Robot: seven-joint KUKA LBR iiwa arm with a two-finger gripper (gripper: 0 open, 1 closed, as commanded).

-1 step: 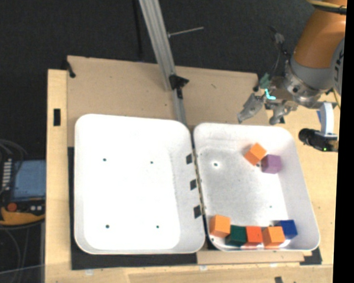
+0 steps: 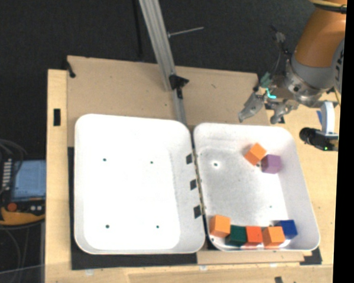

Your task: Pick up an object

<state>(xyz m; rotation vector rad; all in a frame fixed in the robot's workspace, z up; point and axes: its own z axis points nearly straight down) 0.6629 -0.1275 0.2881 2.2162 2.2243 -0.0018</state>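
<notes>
Grey metal fingers of the gripper [image 2: 262, 111] stand apart and hold nothing, hanging over the bench just beyond the far rim of the right bin [image 2: 283, 200]. Nearest below it lie an orange block [image 2: 255, 153] and a purple block [image 2: 271, 163], touching one another near the bin's far side. Along the near wall sit another orange block [image 2: 220, 225], a green block [image 2: 238, 234], two more orange ones and a blue block [image 2: 288, 228], packed close. These look light, stiff cubes; flat opposite faces offer the best hold, and the far orange one seems freest.
</notes>
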